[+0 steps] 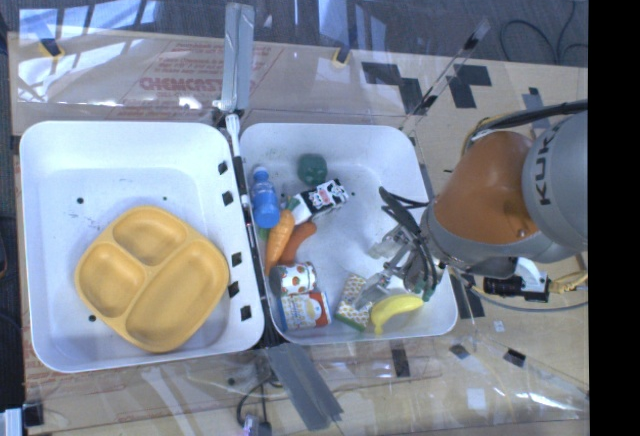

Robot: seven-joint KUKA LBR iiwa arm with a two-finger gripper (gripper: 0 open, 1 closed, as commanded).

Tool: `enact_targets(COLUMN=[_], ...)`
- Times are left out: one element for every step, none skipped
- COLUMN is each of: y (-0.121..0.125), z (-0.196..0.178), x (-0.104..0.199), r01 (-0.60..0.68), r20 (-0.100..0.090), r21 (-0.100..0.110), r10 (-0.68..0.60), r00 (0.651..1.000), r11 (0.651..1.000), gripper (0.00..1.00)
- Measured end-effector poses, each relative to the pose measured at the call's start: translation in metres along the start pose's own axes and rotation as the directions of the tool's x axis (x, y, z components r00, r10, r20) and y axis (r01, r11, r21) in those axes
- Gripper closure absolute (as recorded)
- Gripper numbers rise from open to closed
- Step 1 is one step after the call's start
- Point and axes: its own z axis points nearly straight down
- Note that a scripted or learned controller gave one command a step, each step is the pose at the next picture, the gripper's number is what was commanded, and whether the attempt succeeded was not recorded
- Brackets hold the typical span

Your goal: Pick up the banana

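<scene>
The yellow banana (396,311) lies in the right bin's near right corner, beside a small patterned packet (352,301). My gripper (397,276) hangs low over the bin just above the banana, at the end of the grey and orange arm (487,200). Its tips reach down to the banana's upper edge. I see nothing lifted between them.
The right bin (400,144) also holds a blue bottle (264,201), a carrot (281,236), a green object (312,167), a small milk carton (325,196) and two cans (297,296). A yellow divided plate (150,275) lies in the left bin (60,154).
</scene>
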Motion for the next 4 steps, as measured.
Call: enact_targets(y=[0.000,0.000,0.030,0.014], z=[0.000,0.000,0.000,0.000], x=[0.000,0.000,-0.033,-0.005], r01=[0.032,0.053,-0.053,-0.053], r20=[0.000,0.000,-0.001,0.004], r21=[0.000,0.000,0.004,0.001], r10=[-0.032,-0.053,0.053,0.053], r00=[0.999,0.999,0.999,0.999], r11=[0.999,0.999,0.999,0.999], gripper=[0.00,0.00,0.00,0.00])
